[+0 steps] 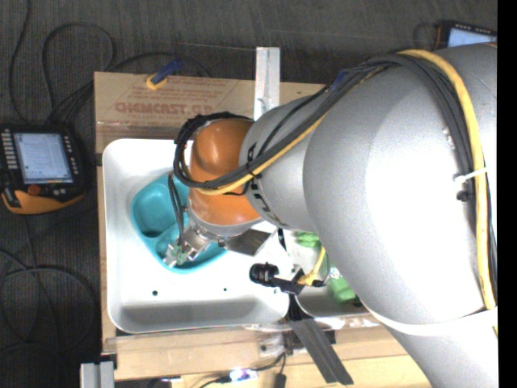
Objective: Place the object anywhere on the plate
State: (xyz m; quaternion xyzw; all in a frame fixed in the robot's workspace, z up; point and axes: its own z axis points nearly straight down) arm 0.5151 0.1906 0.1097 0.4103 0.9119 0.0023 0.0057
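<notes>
Over the left of two shallow white plastic bins, the single grey arm with its orange wrist band reaches down, its metal two-finger gripper low over one round turquoise plate. The gripper's tip sits at the plate's near edge, but whether its grip is wide, narrow or holding anything cannot be told; the tip is small and partly shadowed. One green object shows beside the arm, over the right bin, only a sliver of it visible, so its shape is unclear. It lies apart from the plate. Most of the right bin and part of the plate are covered by the arm. One handheld controller with a lit screen lies on the dark floor at left.
</notes>
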